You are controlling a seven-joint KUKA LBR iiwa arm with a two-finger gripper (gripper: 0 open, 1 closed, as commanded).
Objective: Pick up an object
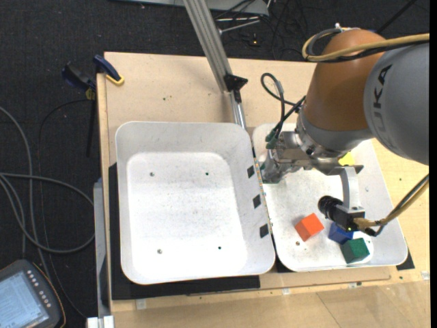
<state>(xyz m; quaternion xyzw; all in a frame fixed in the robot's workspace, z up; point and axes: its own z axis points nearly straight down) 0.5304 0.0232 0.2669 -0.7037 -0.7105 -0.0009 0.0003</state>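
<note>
Objects: three blocks sit in the near right part of the right bin. Orange block lies furthest left of the three, tilted on the bin floor, apart from the others. Blue block is just right of it, partly covered by robot hardware. Green block is nearest the near right corner, touching or almost touching the blue block; contact cannot be confirmed. A small yellow piece shows further back in the same bin, mostly hidden under the arm; its shape is not readable.

Gripper: positioned over the far left part of the right bin, close to the seam between the bins, well apart from all three blocks. Nothing is seen in its grasp. Whether it is released or clenched cannot be told from this angle.

Arm: grey, enters from the right, with its orange band over the far side of the right bin.

Left bin: white with a speckled floor. Small black tabs line its right rim along the seam.

Surroundings: both bins rest on a wooden bench. A blue and yellow clamp grips the bench's far left corner. A metal rail slants across the far edge.
</note>
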